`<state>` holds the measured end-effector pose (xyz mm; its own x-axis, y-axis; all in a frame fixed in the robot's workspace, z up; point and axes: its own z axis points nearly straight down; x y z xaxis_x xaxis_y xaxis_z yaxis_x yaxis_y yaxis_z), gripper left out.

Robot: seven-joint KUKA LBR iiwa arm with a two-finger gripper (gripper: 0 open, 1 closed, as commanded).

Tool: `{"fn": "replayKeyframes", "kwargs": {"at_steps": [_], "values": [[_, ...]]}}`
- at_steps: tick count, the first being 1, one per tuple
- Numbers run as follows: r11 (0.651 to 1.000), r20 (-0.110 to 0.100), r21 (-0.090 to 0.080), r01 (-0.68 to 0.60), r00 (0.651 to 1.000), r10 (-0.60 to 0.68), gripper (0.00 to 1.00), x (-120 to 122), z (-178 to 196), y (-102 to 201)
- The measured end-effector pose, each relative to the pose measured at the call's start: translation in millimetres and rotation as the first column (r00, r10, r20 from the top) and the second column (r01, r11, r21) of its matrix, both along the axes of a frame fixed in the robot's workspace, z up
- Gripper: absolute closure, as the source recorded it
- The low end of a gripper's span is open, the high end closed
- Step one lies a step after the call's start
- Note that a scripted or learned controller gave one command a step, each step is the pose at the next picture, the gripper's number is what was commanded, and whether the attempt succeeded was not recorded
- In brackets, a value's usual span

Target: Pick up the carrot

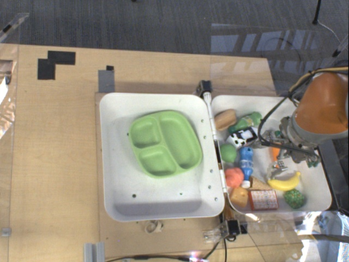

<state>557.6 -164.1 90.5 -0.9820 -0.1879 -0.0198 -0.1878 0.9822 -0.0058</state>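
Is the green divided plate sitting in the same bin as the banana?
No, the green plate lies alone in the left bin, while the banana is in the right bin among the other toy foods.

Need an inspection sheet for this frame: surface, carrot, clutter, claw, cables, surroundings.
Surface: wooden bench bearing a left bin and a right bin.
Job's things: carrot, small orange piece in the right bin, partly hidden under the arm.
Clutter: green divided plate in the left bin; banana, broccoli, blue bottle, red box and other toys in the right bin.
Claw: claw low over the carrot; finger state unclear.
Cables: black cable looping from the arm.
Surroundings: grey carpet.
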Motion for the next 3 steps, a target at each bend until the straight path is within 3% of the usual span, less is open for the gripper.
{"fn": "replayKeyframes", "kwargs": {"at_steps": [1,2,3], "values": [[1.0,0.009,-0.001,-0.003,1.0,0.003,1.0,4.0,14.0,0.7],[1.0,0.008,-0.001,-0.003,1.0,0.003,0.0,3.5,13.3,0.8],[0.95,-0.008,0.003,0.313,0.95,-0.313,0.0,13.0,-1.3,-8.5]]}}
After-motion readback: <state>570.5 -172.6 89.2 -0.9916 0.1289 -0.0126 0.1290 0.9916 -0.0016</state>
